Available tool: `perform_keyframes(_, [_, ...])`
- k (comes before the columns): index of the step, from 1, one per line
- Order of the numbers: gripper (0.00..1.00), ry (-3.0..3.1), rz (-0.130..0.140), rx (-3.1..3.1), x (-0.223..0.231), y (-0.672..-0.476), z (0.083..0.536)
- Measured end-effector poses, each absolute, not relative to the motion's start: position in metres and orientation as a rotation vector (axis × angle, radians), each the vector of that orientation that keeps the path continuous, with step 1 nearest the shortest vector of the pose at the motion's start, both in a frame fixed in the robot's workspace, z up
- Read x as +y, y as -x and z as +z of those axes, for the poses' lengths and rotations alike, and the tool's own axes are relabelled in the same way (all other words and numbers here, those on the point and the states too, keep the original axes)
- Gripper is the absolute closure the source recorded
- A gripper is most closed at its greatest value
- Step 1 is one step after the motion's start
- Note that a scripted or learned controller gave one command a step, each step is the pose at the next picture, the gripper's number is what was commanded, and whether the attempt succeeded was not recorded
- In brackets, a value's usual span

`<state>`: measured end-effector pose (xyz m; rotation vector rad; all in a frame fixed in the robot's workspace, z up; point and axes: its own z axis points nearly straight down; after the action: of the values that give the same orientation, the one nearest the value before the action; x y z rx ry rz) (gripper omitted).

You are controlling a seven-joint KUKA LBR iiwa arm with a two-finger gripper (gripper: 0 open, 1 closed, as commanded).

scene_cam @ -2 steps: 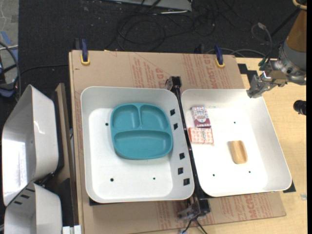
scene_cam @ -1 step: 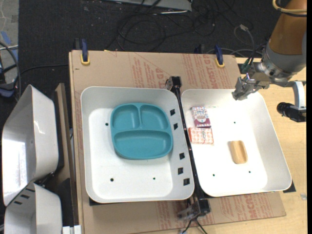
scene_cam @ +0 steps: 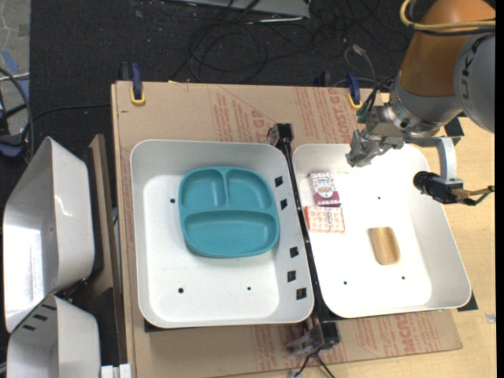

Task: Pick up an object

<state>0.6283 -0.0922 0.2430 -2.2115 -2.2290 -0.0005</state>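
Note:
The right bin (scene_cam: 441, 290) holds a flat packet (scene_cam: 324, 202) with pink and white print near its left wall and a small tan block (scene_cam: 384, 245) toward the middle. My gripper (scene_cam: 358, 157) hangs over the bin's far left part, up and to the right of the packet and apart from it. Nothing shows between its fingers. A teal divided plate (scene_cam: 229, 212) lies in the left bin (scene_cam: 157, 290).
A black divider strip (scene_cam: 298, 211) runs between the two bins. A black fitting (scene_cam: 433, 185) with a cable sits at the right bin's right rim. White containers (scene_cam: 43, 227) stand off the bench to the left. Blue clamps (scene_cam: 137, 85) grip the board's far edge.

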Motion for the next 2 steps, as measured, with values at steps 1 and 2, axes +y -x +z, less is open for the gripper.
perform_keyframes(1, [1.0,2.21,0.0,-2.23,-0.028,-0.624,0.242])
perform_keyframes(2, [1.0,2.211,-0.001,-2.23,0.024,-0.624,0.245])
